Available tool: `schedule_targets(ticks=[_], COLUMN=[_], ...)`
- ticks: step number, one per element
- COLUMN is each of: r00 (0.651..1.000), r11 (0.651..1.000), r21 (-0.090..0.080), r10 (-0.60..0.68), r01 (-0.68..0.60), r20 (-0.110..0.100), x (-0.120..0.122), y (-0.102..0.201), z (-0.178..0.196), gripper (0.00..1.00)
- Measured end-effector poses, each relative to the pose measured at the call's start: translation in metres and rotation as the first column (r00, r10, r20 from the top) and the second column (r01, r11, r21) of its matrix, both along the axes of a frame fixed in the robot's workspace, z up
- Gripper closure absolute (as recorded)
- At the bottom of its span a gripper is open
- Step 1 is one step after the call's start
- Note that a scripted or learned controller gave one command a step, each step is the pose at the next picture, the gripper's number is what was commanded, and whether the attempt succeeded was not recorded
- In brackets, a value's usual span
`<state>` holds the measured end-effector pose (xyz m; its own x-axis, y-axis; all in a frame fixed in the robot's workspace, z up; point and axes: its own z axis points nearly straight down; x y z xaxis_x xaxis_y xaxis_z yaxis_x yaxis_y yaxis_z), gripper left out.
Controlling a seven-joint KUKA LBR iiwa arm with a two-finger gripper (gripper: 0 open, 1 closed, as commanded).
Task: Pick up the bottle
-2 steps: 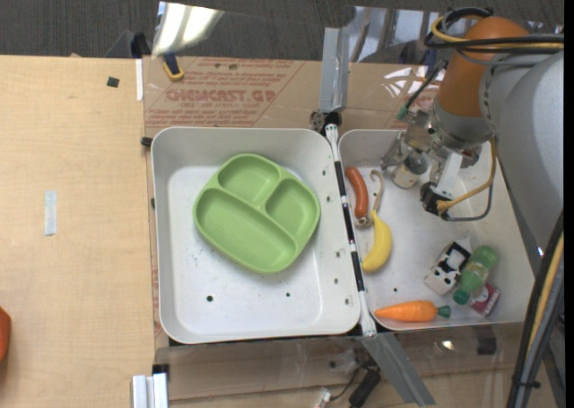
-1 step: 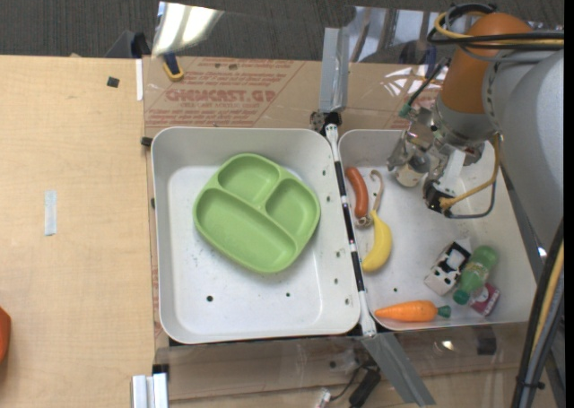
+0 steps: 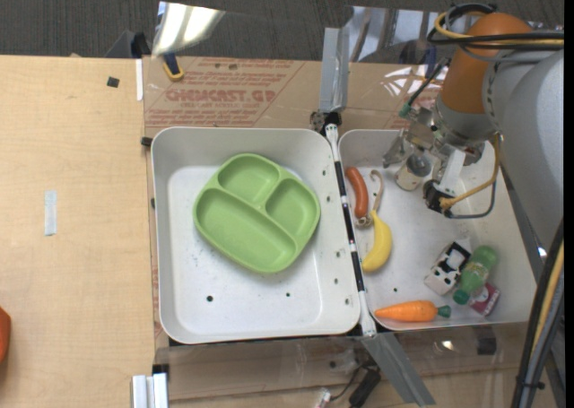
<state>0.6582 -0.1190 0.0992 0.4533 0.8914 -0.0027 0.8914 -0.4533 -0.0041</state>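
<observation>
The bottle (image 3: 475, 272) is green and lies in the right bin (image 3: 408, 245), near its front right corner. Just beside it on the left is a small black and white toy (image 3: 447, 269), and a pink object (image 3: 486, 299) touches its right side. In front of them, along the front wall, lies an orange carrot (image 3: 411, 312). Further left, a yellow banana (image 3: 378, 245) and a red sausage (image 3: 359, 193) lie near the wall between the bins. The tool (image 3: 421, 169) of the grey arm (image 3: 520, 110) hangs over the back part of the right bin, well apart from the bottle; I cannot tell how it is set. The left bin (image 3: 179, 299) holds a green divided plate (image 3: 257, 212). Both bins stand on the wooden worktop (image 3: 72, 218).
</observation>
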Motion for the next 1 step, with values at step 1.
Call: schedule_targets(ticks=[1], r00=[0.997], r11=[0.997], r21=[0.012], r10=[-0.071], r01=[0.071], r20=[-0.002], x=[0.0022], y=[-0.0856], z=[-0.0078], gripper=[0.00])
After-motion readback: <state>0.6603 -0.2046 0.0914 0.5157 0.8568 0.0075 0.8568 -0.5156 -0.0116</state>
